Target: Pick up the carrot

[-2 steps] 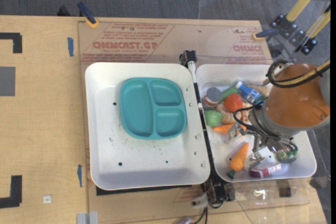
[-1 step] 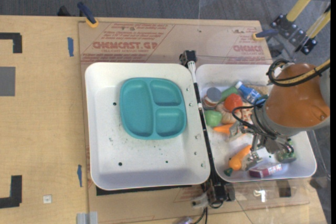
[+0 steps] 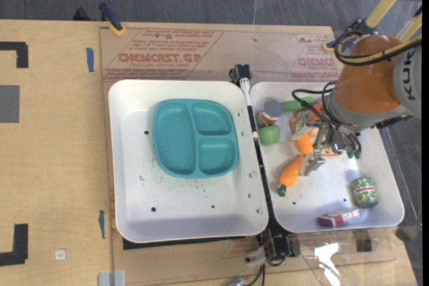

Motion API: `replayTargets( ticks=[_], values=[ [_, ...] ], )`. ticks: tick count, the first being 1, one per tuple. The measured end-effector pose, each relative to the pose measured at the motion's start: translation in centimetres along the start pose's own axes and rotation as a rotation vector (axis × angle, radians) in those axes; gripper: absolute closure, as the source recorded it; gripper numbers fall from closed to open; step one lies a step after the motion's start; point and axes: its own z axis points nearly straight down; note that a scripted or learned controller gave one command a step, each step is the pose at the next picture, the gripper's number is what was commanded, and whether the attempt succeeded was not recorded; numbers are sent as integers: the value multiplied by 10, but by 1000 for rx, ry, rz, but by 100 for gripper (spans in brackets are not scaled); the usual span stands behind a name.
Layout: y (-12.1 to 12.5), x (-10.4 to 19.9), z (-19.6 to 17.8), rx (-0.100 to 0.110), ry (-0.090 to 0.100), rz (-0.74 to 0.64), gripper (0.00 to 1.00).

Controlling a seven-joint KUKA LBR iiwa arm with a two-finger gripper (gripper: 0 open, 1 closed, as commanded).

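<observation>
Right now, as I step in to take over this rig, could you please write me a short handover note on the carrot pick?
Gripper: low over the right white bin, just right of the carrot's thick end; its grip cannot be judged from this view.
Orange carrot with green tip: lying slantwise on the right bin's floor, not lifted.
Nearby: a green round fruit to the carrot's upper left, a green speckled ball and a pink-and-dark tube nearer the bin's front.
Left white bin holds a teal divided plate.
Done: approach to the carrot.
Left: secure the grasp and raise the carrot.
</observation>
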Motion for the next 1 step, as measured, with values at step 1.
replayTargets(
  ticks=[1],
  values=[
    [0, -4, -14, 2, -12, -2, 100]
  ],
)
